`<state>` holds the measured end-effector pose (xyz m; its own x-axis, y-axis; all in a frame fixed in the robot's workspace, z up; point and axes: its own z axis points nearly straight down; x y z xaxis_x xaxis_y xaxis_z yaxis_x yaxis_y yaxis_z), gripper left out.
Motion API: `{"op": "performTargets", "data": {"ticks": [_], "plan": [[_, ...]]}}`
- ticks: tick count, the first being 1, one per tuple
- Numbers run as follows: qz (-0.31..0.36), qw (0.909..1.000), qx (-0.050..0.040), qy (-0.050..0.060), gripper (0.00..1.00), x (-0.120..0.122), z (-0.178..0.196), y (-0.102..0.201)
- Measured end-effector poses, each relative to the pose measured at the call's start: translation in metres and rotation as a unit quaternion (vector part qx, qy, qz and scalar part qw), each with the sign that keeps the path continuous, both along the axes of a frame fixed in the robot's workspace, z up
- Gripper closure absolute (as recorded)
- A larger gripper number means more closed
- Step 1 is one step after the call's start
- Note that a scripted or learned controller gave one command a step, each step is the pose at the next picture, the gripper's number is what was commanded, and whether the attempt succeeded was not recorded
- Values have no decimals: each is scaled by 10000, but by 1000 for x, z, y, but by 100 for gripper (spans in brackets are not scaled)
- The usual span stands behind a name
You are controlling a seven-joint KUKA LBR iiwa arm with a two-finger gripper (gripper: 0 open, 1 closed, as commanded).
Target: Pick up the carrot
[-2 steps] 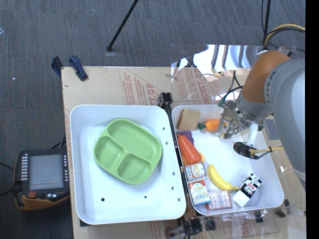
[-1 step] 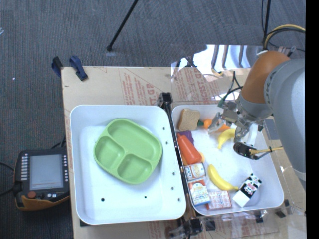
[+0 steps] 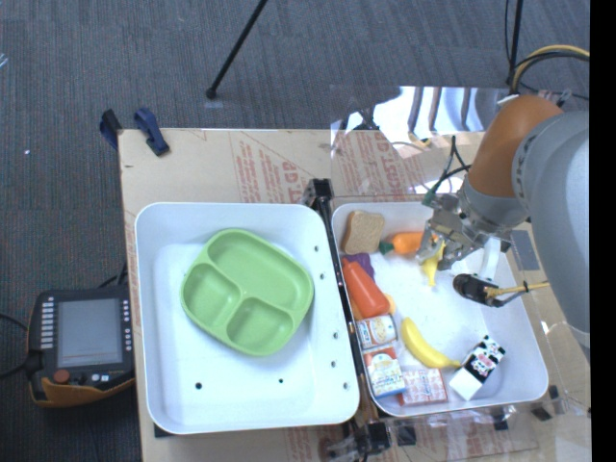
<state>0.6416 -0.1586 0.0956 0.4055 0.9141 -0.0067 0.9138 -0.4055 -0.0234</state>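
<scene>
The carrot (image 3: 405, 243) lies in the right bin (image 3: 525, 340), toward the bin's twelve o'clock end, its green tip pointing to nine o'clock. Just beside it at nine o'clock sits a slice of bread (image 3: 363, 231). At the carrot's three o'clock the claw (image 3: 445, 248) hangs over the bin, close to the carrot's orange end; whether its fingers are spread or closed cannot be told, and nothing shows between them. A small yellow piece (image 3: 430, 268) lies just under the claw. Toward six o'clock lie an orange bottle (image 3: 364, 290), a banana (image 3: 424, 345), small cartons (image 3: 385, 369) and a black-and-white carton (image 3: 478, 364). At nine o'clock on the table (image 3: 241, 157), the left bin (image 3: 154, 354) holds a green divided plate (image 3: 247, 291).
</scene>
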Motion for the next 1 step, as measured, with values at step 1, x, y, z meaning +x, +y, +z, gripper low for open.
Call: {"op": "performTargets", "data": {"ticks": [1], "plan": [[4,10000,-1,1,0,0,0,0]]}}
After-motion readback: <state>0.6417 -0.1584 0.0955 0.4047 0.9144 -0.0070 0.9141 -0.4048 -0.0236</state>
